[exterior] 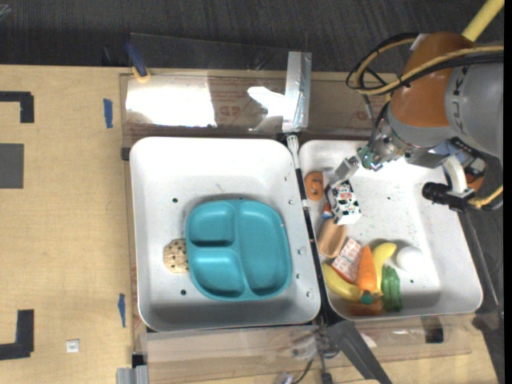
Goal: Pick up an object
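Observation:
My gripper (358, 165) hangs over the upper left part of the right bin (448, 294), below the arm's orange band (424, 86). Just in front of it lies a small black-and-white toy (344, 201), apart from the gripper. An orange donut (314, 184) rests against the bin's left wall. Toward the front lie a tan bun (330, 238), a pink packet (347, 256), a carrot (367, 269), a banana (342, 283), a green pepper (391, 286) and a white egg (409, 258).
The left bin (160, 166) holds a teal divided plate (238, 249) with a cookie (175, 255) beside its left edge. A metal post (298, 90) stands behind the wall between the bins. Cables (376, 62) loop above the wrist.

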Robot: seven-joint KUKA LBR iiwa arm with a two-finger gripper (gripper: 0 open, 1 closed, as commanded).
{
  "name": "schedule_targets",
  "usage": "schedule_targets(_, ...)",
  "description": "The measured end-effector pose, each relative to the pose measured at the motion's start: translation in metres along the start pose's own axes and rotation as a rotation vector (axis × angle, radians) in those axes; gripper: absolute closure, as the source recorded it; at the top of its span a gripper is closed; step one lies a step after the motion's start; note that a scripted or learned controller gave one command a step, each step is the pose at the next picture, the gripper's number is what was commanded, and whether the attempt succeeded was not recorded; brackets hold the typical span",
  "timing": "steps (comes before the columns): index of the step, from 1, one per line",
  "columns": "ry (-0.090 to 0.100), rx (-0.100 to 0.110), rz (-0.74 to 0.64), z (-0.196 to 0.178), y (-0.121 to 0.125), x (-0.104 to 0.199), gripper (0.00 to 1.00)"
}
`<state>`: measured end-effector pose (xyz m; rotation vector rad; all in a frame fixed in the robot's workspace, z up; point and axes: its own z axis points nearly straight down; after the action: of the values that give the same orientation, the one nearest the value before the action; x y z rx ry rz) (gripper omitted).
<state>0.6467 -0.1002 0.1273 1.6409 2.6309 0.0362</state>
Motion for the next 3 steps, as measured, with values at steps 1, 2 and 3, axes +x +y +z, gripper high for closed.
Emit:
schedule_targets(1, 0.011, 0.022, -0.012, -0.011, 0.005, -0.001, 0.00)
schedule_targets(2, 0.019, 0.033, -0.122, -0.060, 0.010, 0.022, 0.00)
schedule_targets(3, 0.026, 0.037, -0.225, -0.059, -0.004, 0.021, 0.00)
